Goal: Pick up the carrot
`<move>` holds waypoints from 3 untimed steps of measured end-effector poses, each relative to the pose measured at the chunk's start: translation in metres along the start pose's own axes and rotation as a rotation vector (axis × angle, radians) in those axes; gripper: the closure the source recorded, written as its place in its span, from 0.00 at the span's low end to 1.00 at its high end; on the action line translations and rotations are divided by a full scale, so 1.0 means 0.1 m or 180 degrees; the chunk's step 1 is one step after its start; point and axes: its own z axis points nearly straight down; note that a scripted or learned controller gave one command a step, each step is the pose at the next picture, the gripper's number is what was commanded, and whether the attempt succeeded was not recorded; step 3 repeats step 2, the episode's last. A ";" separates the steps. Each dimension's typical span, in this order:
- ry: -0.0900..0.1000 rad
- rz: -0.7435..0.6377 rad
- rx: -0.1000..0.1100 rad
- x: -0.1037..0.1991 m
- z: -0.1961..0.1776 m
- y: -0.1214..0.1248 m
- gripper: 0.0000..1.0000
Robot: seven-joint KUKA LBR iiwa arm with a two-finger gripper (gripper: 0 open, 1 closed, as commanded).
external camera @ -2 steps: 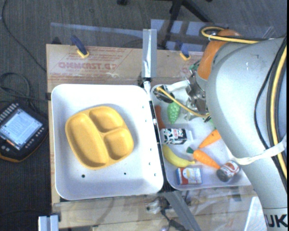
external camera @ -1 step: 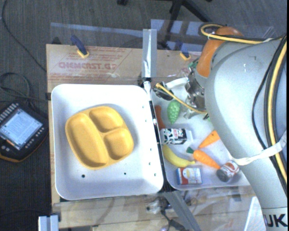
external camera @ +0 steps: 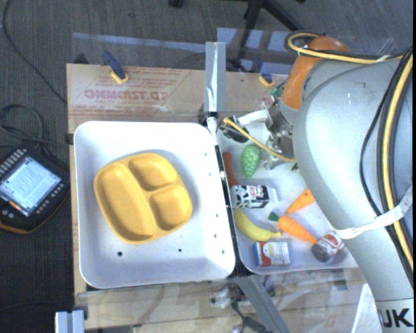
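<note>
The carrot (external camera: 297, 230), orange with a small green top at its left end, lies flat in the right bin (external camera: 244, 255) near its front. It sits between a banana and a can. My gripper (external camera: 276, 132) hangs over the far part of that bin, close to a green fruit (external camera: 250, 160) and well behind the carrot. The grey arm hides the bin's right side and most of the gripper.
Around the carrot lie a yellow banana (external camera: 255, 229), a red and white carton (external camera: 272, 253), a small can (external camera: 328, 247), a black and white milk carton (external camera: 251, 195) and another orange piece (external camera: 301, 200). The left bin (external camera: 97, 255) holds a yellow divided plate (external camera: 143, 196).
</note>
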 end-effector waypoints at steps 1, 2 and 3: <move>0.0018 -0.0005 -0.0010 -0.05 0.00 -0.01 1.00; -0.0001 -0.0016 -0.0001 -0.01 0.00 0.00 1.00; -0.0001 -0.0016 -0.0001 -0.01 0.00 0.00 1.00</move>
